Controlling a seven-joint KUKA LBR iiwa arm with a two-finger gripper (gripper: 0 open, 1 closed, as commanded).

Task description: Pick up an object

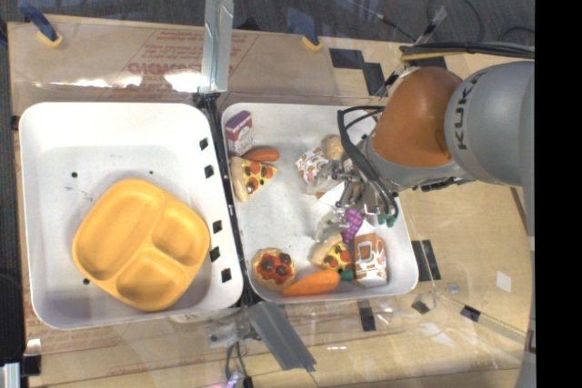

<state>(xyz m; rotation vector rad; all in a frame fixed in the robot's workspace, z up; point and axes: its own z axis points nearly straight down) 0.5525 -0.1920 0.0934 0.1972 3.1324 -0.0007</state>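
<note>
You see the tan, plastic-covered worktop (109,59) carrying two shallow white bins side by side. The left white bin (55,132) holds a yellow plastic plate with compartments (141,243), lying a little tilted near the bin's middle. The grey arm with its orange band (414,118) reaches in from the right over the right white bin (282,213). Its end effector (356,206) hangs low over the bin's right half, amid the toys, and you cannot tell how it stands. In that bin, look for an orange toy carrot (311,284) along the near wall, a white printed carton (370,259) just right of it, a round toy pizza (274,266) to the carrot's left, a pizza slice (252,178), a small purple-and-white box (240,132) at the far left corner, and a red sausage (263,154) beside it.
</note>
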